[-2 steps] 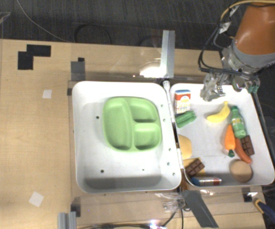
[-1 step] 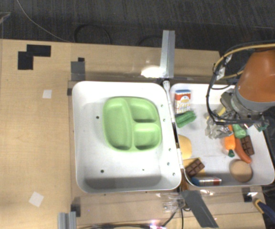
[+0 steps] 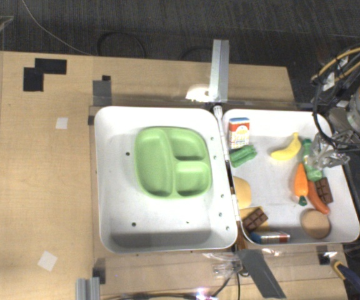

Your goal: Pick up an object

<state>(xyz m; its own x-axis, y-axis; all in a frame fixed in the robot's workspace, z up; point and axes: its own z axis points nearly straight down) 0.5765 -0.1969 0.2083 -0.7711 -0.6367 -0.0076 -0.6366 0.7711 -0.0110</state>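
Hand (image 3: pixel 320 159) low in right bin (image 3: pixel 349 230), finger state unclear, carrot (image 3: pixel 300 181) just beside, banana (image 3: pixel 286 150) near, green tray (image 3: pixel 170 161) well apart

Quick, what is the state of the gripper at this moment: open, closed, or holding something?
Gripper: cannot be told; it sits low over the carrot in the right bin.
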